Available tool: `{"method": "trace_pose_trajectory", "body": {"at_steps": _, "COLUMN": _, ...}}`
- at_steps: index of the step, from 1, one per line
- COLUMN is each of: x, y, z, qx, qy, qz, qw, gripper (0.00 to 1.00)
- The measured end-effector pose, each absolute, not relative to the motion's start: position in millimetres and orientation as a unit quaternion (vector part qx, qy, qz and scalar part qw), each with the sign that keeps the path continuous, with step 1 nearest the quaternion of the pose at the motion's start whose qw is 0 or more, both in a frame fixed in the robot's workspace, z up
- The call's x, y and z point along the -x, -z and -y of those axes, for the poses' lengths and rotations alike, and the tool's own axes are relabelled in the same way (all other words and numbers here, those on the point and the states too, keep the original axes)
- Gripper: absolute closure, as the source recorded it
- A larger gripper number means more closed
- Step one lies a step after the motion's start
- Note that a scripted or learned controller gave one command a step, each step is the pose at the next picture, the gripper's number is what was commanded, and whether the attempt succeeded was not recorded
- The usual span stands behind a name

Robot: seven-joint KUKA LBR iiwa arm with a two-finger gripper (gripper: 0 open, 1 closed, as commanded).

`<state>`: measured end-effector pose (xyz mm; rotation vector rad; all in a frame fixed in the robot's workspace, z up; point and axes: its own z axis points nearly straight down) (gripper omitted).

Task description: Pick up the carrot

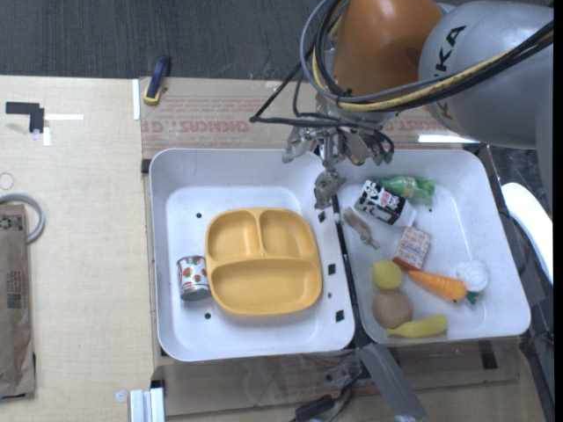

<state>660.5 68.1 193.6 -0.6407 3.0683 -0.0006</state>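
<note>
- Right now the carrot [437,282] lies flat in the right bin [493,323], near its lower right part, leaf end by a white round thing [473,275], tip end pointing left toward a yellow ball [387,274].
- Nothing on top of it, so prob. free to grab from above; neighbours are close tho: a small red-and-white packet [413,246] just above it, a brown potato [391,308] and a banana [419,327] below-left.
- Further up the same bin: black-and-white carton [381,201] w/ a green item [412,185] behind it.
- Gripper [327,185] hangs over the seam btw. the 2 bins, well apart from the carrot, nothing in it. Can't tell if it's spread or closed; too small and cluttered w/ cables.
- Left bin [167,262] has a yellow divided plate [263,261] and a small can [192,277] touching its left edge.
- Arm bulk hides the bench behind the top right corner.
</note>
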Motion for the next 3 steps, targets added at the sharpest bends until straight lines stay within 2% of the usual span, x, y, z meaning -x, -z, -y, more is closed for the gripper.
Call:
{"method": "trace_pose_trajectory", "body": {"at_steps": 1, "x": -651.5, "y": -193, "z": 84, "qx": 0.221, "qy": 0.0008, "qz": -0.975, "qw": 0.003, "gripper": 0.0}}
{"method": "trace_pose_trajectory", "body": {"at_steps": 2, "x": -660.2, "y": -193, "z": 41, "qx": 0.29, "qy": 0.0002, "qz": -0.957, "qw": 0.003, "gripper": 0.0}}
{"method": "trace_pose_trajectory", "body": {"at_steps": 3, "x": -658.0, "y": -193, "z": 5, "qx": 0.466, "qy": 0.0001, "qz": -0.885, "qw": 0.003, "gripper": 0.0}}
